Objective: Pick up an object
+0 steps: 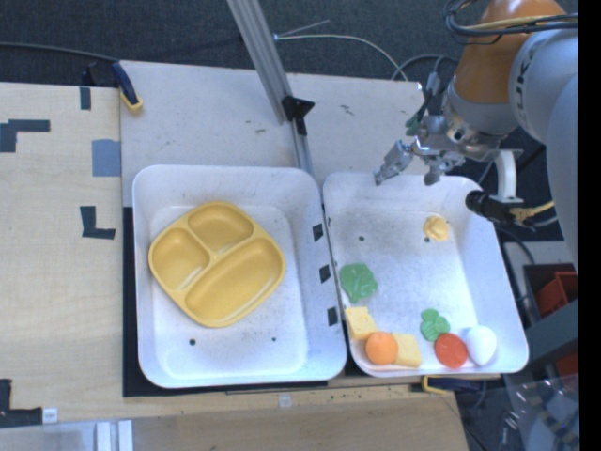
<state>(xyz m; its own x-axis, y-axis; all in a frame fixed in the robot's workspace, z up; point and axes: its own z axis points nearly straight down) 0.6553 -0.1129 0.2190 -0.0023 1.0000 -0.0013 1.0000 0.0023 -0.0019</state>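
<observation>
The gripper (409,169) hangs over the far edge of the right bin (488,252), and its fingers (389,172) are spread apart with nothing between them. In this bin a small yellow piece (435,226) lies alone near the far side. A green leafy piece (358,281) lies near the left wall. Along the near edge there are a yellow block (361,321), an orange ball (380,348), a small green piece (433,323), a red piece (451,349) and a white egg (481,344), close together. The left bin (160,346) holds a yellow divided plate (217,262). Both bins stand on the desk (197,120).
</observation>
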